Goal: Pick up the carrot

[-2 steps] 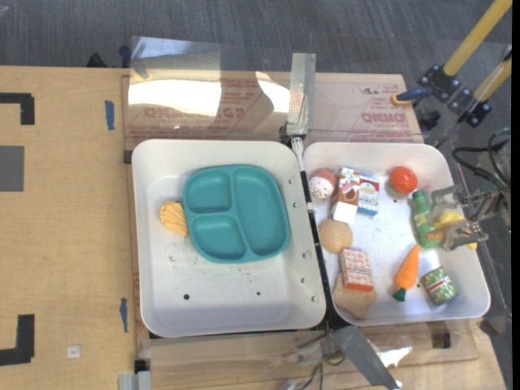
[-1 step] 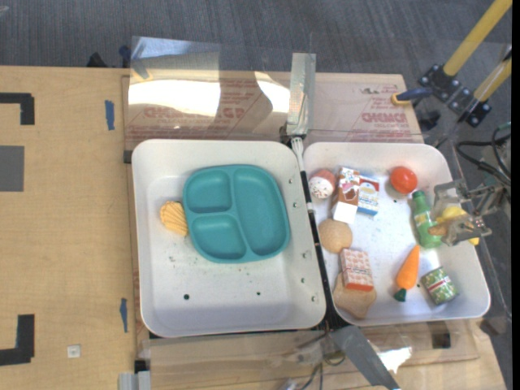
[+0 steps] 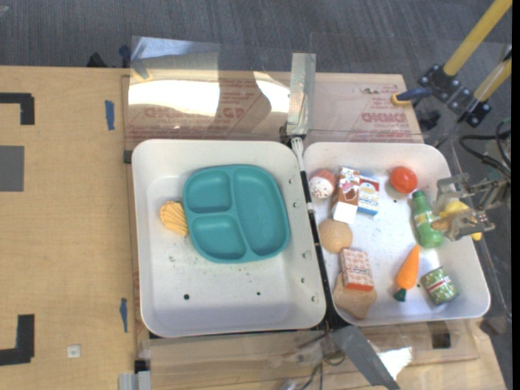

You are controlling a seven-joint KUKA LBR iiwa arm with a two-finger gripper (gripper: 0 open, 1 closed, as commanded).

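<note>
the carrot lay in the right bin, toward its near right corner, orange body slanted with the green stub end pointing down and toward the near wall. it looked like a small toy piece: judged light, stiff, smooth-skinned and a little slippery, tapering along its length, not fragile. best hold seemed to be across the thicker middle of the orange body, jaws set square to its long axis, so the taper would not squeeze it out.

neighbours: a green can just beside it on the right, near touching at the lower end. a green bottle above it, close. a small red carton to its left, apart, with bare bin floor between. a red tomato sat well up by the far wall.

open room was on the carrot's left side and above-left; the right side was tight because of the can. the near wall was close below the stub end, so a descent from straight overhead looked safer than any sideways sweep.

the end effector hung at the right edge of the right bin, beside the bottle, something yellow by it; cannot tell how far it was spread or whether it had hold of anything. carrot was not in it.

the left bin held a teal plate, well apart.
</note>
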